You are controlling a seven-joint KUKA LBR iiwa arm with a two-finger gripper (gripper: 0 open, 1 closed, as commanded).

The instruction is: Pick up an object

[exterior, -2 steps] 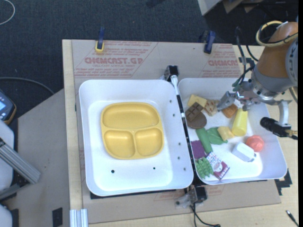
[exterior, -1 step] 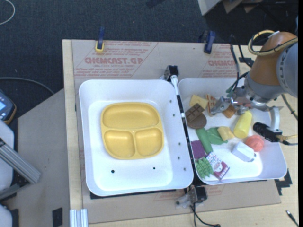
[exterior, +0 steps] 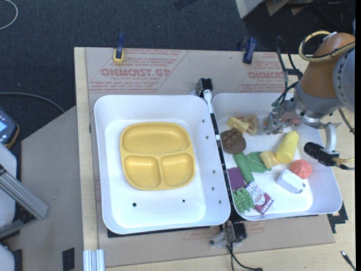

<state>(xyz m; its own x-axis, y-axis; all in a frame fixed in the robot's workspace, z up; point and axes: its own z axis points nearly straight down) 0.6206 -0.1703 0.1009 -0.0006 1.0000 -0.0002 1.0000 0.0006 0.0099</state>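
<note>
1. Camera view, nearest edge first: a small dark clamp with trailing wires [exterior: 232, 233] sits at the front of the bench where the two bins meet, too small to make out in detail.
2. At the front of the right bin [exterior: 324, 199] lie a small printed packet [exterior: 260, 199], its writing too small to read, a green leafy piece [exterior: 243, 198] and a purple piece [exterior: 235, 177], close together against the bin's left wall.
3. Just behind them are a white block [exterior: 290, 182], a red-orange ball [exterior: 302, 168], a green piece [exterior: 250, 163] and a yellow bottle-like thing [exterior: 286, 146], which leans and touches a small yellow bit at its lower end.
4. Farther back lie a brown round thing [exterior: 233, 141] and a tan lumpy toy [exterior: 243, 123], whose shape is hard to tell.
5. The left bin [exterior: 107, 151] holds a yellow divided tray [exterior: 157, 154] with three compartments, lying flat near the middle.
6. The gripper [exterior: 274, 123] hangs low over the back of the right bin, just beside the tan toy and behind the yellow bottle-like thing. It is blurred and partly masked by cables, so I cannot tell whether the jaws are released or clenched, and nothing is plainly seen in them.
7. The arm [exterior: 327, 72] is cut off at the right edge; a black part [exterior: 317, 150] juts out over the bin's right side.
8. Beyond the bins, the brown board [exterior: 169, 66] bears red print reading "CHEMCAST GP", repeated and partly covered by the bins. Two blue clamps [exterior: 119, 48] grip its far edge.
</note>
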